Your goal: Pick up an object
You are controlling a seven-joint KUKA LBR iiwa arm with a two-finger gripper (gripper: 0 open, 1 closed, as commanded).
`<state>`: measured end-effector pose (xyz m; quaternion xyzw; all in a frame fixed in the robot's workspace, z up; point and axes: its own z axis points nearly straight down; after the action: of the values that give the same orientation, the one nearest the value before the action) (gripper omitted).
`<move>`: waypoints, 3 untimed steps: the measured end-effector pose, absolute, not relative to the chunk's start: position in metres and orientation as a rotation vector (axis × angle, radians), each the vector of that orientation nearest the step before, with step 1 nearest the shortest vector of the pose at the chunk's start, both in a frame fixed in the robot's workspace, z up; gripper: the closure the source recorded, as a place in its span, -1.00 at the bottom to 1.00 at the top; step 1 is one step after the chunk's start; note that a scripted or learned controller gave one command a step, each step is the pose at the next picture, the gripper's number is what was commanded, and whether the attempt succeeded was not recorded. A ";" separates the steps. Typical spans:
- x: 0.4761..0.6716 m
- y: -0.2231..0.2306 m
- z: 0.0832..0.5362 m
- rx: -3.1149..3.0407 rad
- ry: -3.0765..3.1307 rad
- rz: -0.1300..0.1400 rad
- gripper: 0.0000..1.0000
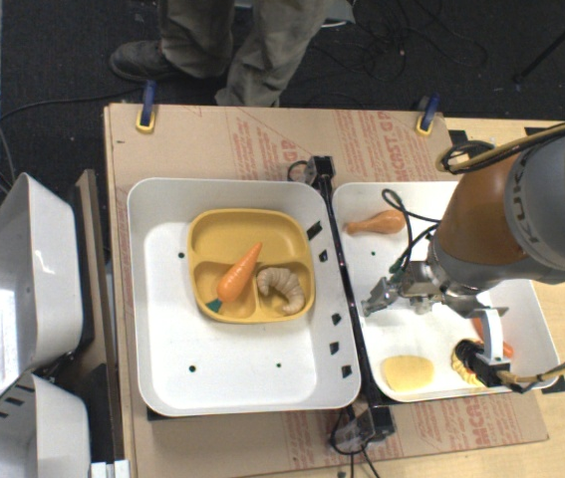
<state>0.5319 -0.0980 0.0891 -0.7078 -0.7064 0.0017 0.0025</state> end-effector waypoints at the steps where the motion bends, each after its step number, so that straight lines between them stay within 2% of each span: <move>1: 0.533 -0.098 0.102 -2.225 -2.216 0.000 1.00; 3: 0.538 -0.092 0.187 -2.220 -2.228 -0.005 1.00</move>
<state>0.5375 -0.0922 0.1872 -0.7058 -0.7084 -0.0014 -0.0019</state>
